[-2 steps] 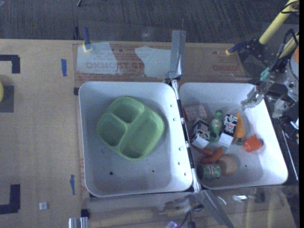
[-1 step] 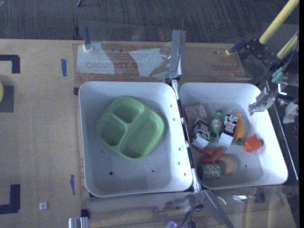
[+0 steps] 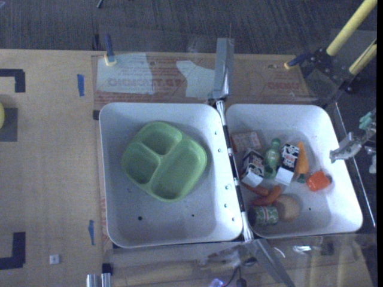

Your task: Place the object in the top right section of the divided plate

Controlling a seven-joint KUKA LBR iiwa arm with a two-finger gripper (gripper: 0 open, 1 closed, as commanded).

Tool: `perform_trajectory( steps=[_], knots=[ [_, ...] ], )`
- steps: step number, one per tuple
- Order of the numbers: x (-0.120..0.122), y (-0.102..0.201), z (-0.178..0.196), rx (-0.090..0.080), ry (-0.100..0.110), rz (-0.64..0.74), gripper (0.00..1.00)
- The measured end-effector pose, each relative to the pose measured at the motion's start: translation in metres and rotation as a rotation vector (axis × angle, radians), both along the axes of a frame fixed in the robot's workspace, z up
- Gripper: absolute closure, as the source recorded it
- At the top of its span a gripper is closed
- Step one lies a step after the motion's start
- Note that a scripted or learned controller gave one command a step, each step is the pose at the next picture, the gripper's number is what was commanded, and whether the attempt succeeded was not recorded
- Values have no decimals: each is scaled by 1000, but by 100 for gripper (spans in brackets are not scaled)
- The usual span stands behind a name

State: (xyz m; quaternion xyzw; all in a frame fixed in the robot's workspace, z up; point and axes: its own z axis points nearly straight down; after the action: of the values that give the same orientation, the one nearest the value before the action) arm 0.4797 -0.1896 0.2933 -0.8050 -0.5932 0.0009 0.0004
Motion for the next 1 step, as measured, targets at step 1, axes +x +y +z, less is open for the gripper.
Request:
perform_trajectory(
  steps=[1],
  knots=[
    [1,0,9,-2,0,2,100]
  ],
)
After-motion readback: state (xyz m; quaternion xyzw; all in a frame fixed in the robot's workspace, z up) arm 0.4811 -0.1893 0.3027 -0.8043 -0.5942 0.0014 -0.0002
